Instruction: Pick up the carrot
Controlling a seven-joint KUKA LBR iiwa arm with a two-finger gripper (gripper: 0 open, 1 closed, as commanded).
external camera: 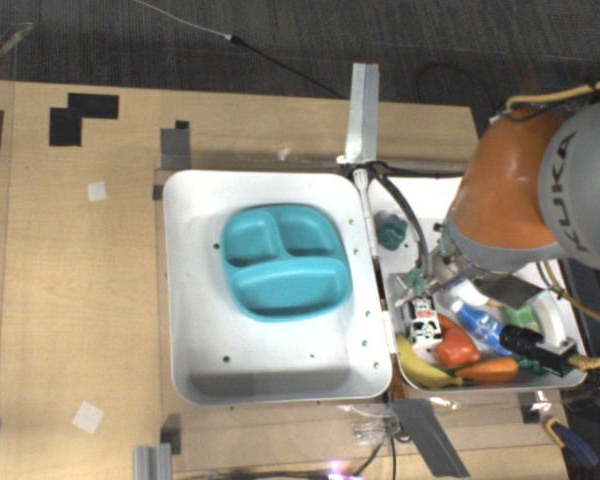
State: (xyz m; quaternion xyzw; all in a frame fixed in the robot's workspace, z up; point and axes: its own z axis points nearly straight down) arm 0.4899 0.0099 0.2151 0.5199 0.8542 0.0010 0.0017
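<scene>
At right bin's (435, 198) near edge, smooth tapered orange carrot (492, 371) beside curved yellow banana (425, 371); tool (420, 290) state indiscernible.

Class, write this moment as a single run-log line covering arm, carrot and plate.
arm: over right bin | carrot: lying in right bin beside banana | teal plate: in left bin

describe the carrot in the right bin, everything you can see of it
The carrot is a smooth, orange, tapered piece that looks like a plastic toy. It lies flat on its side along the near wall of the right bin, roughly level across the view. Its left end meets the yellow banana, and a red-orange toy sits just behind it, seemingly touching. Its right end runs into clutter, so any leafy top cannot be made out.
</scene>
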